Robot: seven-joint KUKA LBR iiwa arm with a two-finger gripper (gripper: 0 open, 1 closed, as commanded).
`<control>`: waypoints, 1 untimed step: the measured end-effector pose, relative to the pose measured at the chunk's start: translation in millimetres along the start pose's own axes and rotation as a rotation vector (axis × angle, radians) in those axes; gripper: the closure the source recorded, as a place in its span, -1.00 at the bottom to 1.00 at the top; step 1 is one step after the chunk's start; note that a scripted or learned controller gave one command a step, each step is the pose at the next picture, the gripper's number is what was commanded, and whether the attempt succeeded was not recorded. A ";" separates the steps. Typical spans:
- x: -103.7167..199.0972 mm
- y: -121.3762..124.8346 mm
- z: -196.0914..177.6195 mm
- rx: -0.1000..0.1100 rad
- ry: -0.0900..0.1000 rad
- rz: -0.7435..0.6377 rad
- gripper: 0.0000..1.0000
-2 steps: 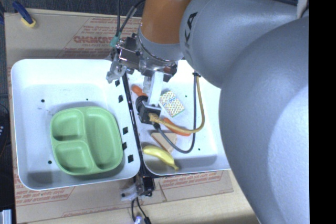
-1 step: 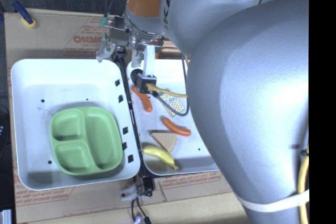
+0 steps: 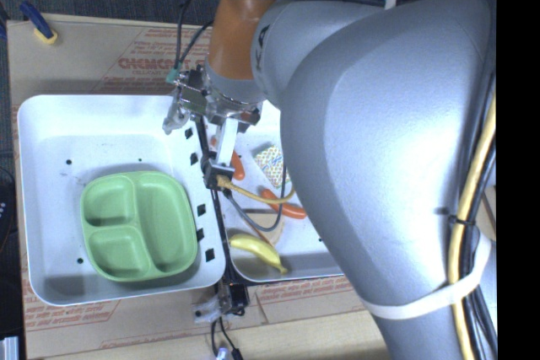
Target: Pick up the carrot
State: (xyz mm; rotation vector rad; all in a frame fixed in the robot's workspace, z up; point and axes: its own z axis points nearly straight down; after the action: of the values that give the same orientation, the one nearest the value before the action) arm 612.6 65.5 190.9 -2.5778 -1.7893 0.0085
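- The jaws are hanging over the left edge of the right bin [image 3: 287, 272], by the wall between the two bins. I cannot tell if they are released or clenched.
- The carrot [image 3: 289, 210] is lying in the right bin, near the jaws and beside the big grey arm [image 3: 380, 139].
- A yellow banana [image 3: 257, 252] is lying in that bin too.
- A green plate [image 3: 139, 223] is sitting in the left bin [image 3: 51, 122].

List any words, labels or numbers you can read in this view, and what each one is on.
Red lettering on the cardboard sheet behind the left bin: too blurred to read.
Red print along its front edge: also blurred.
Any print on the patterned packet in the right bin: too small to read.
No other text visible.
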 end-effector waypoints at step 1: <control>61.8 5.1 47.3 -0.001 0.001 0.273 -1.00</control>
State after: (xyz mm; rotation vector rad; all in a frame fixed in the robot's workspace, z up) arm 638.7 121.7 143.4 -2.7979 -1.4225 0.0064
